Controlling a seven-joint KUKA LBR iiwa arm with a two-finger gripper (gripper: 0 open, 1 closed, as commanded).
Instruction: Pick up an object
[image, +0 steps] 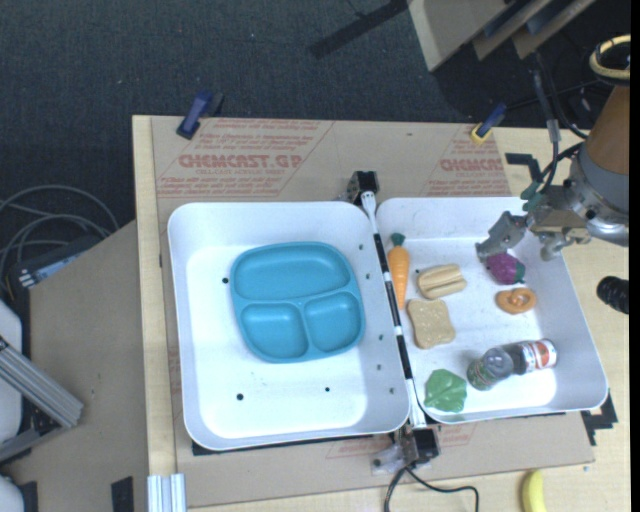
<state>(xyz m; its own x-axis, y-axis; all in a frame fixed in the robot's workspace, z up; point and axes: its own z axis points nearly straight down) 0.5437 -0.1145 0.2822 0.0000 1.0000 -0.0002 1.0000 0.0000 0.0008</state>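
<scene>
The right bin (583, 345) holds several toy foods: a carrot (398, 270), a bread roll (441, 281), a toast slice (430, 323), a green leaf (446, 390), a purple piece (506, 268), a small orange pastry (516, 299) and a lying bottle (511, 362). My gripper (523, 243) hangs over the bin's far right part, just above and beyond the purple piece. Its two fingers stand spread apart, open, with nothing between them.
The left bin (190, 330) holds a blue divided plate (298, 300). A black clamp (364, 186) sits at the far end of the seam between the bins. Blue clips (199, 113) pin the cardboard sheet. Cables lie on the floor at the left.
</scene>
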